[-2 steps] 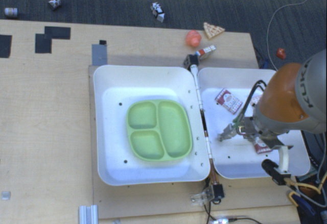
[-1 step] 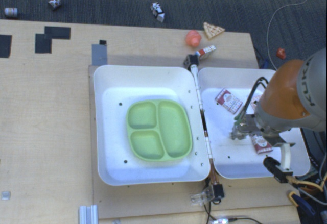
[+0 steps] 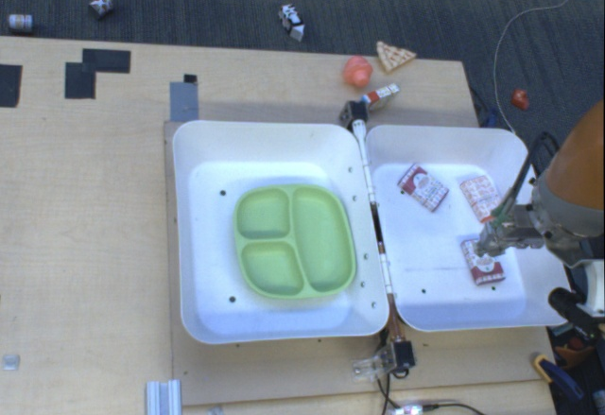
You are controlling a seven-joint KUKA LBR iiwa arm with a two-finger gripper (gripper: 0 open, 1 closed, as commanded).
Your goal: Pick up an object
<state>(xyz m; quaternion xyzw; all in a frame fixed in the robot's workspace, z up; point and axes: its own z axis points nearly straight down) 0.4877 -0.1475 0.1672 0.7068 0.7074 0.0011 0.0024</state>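
Note:
Three small red-and-white packets lie in the right bin (image 3: 444,309): one packet (image 3: 423,187) near the back middle, a second packet (image 3: 478,195) toward the back right, and a third packet (image 3: 484,265) at the right. My gripper (image 3: 491,247) is down over that third packet, at its upper end, with the arm coming in from the right. Whether the fingers hold the packet is too small to make out.
The left bin (image 3: 203,215) holds a green three-compartment plate (image 3: 294,241). Behind the bins, on the bench's far edge, lie a red ball (image 3: 357,71), a pizza-slice toy (image 3: 394,55) and a small bottle-like item (image 3: 382,95). Small bits are scattered on the dark floor beyond.

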